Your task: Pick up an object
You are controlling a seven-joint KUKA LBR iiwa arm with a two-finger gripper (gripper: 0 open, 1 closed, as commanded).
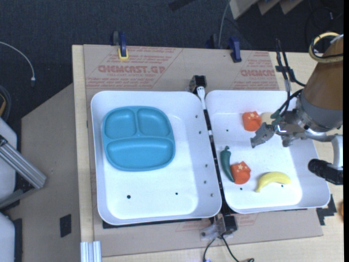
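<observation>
Toys lie in the right white plastic bin [311, 198]: an orange-red block [251, 120], a red-and-green pepper [235, 169], a yellow banana [272, 180]. Above them hovers the grey two-finger tool [274, 136], spread open and gripping nothing. The arm's body is cut off at the frame's right edge. A blue divided plate [139, 137] sits in the left white bin [163, 201].

A single fixed camera hangs above the tabletop [163, 64] and looks down at a slant, so the far edge with its blue clamps [121, 41] sits toward the top of the frame and the near edge toward the bottom. It stands far enough back to take in both white bins whole, the left bin [103, 162] and the right bin [305, 192], with dark floor showing beyond the tabletop. The arm [327, 86] enters from the right edge.
</observation>
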